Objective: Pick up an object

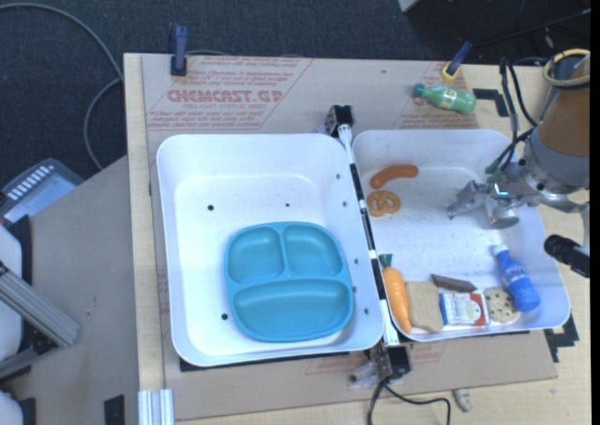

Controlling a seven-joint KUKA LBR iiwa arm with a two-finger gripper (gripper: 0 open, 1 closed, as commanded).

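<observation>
The objects to pick lie in the right bin (548, 315). Taking the blue bottle (516, 280) as landmark: a small packet (462, 308) and a cookie (502, 305) lie just beside its lower end, and a slice of bread (424, 306) and a carrot (397, 299) lie further toward the left bin (187, 226). A pretzel (382, 202) and a sausage (394, 174) lie well apart from the bottle, at the far inner corner. The gripper (473, 198) hangs above the bottle's place in the view, over bare bin floor, with fingers spread and nothing between them. By this, no object is grasped yet; choosing, closing and lifting are all left. The left bin holds a blue divided plate (289, 280).
</observation>
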